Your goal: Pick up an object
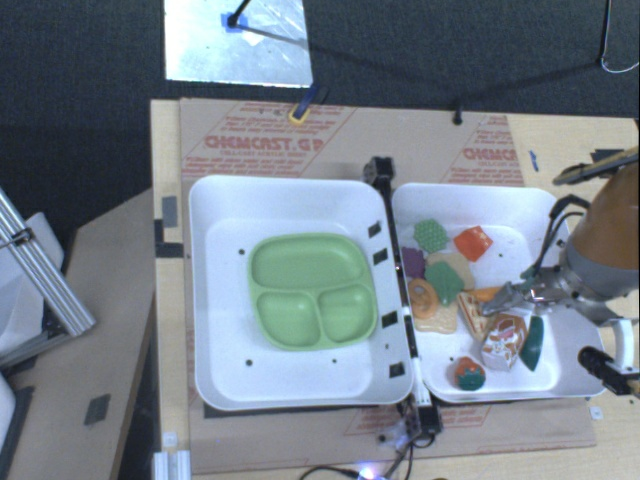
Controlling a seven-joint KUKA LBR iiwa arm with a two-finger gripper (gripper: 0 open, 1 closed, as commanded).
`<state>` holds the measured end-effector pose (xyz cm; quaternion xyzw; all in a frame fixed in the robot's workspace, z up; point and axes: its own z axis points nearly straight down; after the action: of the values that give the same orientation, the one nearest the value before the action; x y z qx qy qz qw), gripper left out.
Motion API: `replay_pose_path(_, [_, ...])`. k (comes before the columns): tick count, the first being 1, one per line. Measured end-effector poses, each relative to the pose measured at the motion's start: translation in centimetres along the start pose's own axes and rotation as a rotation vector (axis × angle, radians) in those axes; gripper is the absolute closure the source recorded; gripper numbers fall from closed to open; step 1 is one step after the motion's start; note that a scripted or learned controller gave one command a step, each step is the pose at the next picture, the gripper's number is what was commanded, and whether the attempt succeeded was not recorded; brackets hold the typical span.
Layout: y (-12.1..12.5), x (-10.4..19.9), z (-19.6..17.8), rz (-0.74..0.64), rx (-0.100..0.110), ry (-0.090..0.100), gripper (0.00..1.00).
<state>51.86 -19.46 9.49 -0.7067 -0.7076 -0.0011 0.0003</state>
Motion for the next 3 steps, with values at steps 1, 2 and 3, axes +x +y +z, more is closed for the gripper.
replay_pose_path(1, [0.3, 0.0, 0.6, 0.0, -0.004, 0.001, 0.0])
replay_pose_path(2, [0.5, -0.3, -0.5, 0.002, -0.013, -0.008, 1.0])
replay_pose_path(3, [0.1, 0.2, -6.6, -0.003, -0.005, -0.004, 1.0])
